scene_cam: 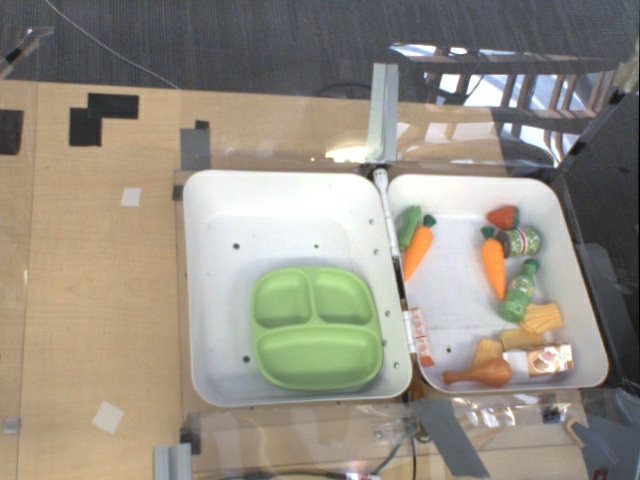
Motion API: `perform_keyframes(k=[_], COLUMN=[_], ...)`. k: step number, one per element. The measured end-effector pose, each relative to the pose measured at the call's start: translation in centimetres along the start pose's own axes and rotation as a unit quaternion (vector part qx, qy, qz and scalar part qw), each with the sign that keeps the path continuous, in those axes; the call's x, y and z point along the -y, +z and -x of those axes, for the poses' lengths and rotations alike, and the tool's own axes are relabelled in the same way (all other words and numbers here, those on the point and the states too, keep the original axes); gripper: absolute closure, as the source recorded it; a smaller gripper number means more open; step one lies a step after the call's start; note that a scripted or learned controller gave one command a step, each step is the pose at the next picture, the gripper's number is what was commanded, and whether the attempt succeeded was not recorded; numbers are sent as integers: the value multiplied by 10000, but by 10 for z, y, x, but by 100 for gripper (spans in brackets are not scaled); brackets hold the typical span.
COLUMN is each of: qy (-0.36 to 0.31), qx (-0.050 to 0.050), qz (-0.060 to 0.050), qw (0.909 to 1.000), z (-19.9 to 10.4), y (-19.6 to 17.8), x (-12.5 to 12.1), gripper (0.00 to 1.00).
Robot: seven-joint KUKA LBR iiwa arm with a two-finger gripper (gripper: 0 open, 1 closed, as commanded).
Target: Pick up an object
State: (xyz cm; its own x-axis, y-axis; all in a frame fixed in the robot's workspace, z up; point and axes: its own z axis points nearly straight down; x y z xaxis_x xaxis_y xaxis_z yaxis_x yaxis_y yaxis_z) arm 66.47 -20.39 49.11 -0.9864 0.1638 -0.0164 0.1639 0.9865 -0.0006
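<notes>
Step in hand: the pick has not begun. No object is lifted; all lie on the floor of the right-hand shallow white bin (455, 298). How the gripper is set cannot be told from this view.

Candidates: an orange toy carrot with a green top (417, 247) lies near the left wall, touching a green toy vegetable (407, 224). A second orange carrot (494, 268) lies by the right side, crowded by a red toy strawberry (503, 216), a small green-labelled can (521, 241) and a green plastic bottle (518, 297). Along the near wall sit a yellow ridged piece (541, 318), a tan bread-like piece (489, 349), a brown toy drumstick (479, 373) and a small white and red carton (551, 360).

Next move, as judged: choose one object, descend over it with the gripper turned across its narrow width, then close.

Obstructions: the right-side cluster leaves little room beside any one piece. The left carrot is close to the bin wall and its green neighbour. The drumstick has open floor on its far side.

Other: the left white bin (215, 268) holds a light green divided plastic plate (317, 326). The wooden bench (90, 298) carries black markers.
</notes>
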Motion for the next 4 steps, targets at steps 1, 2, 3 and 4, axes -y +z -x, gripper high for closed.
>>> perform_keyframes(k=[1,2,3,4], qy=[263,258,296,364], qx=[-17,-27,-23,-25], qz=[3,0,1,3], qw=[9997,9997,9996,9993], z=[1,-2,-5,-6], y=[2,5,3,3], x=[1,1,1,1], gripper=[100,100,100,100])
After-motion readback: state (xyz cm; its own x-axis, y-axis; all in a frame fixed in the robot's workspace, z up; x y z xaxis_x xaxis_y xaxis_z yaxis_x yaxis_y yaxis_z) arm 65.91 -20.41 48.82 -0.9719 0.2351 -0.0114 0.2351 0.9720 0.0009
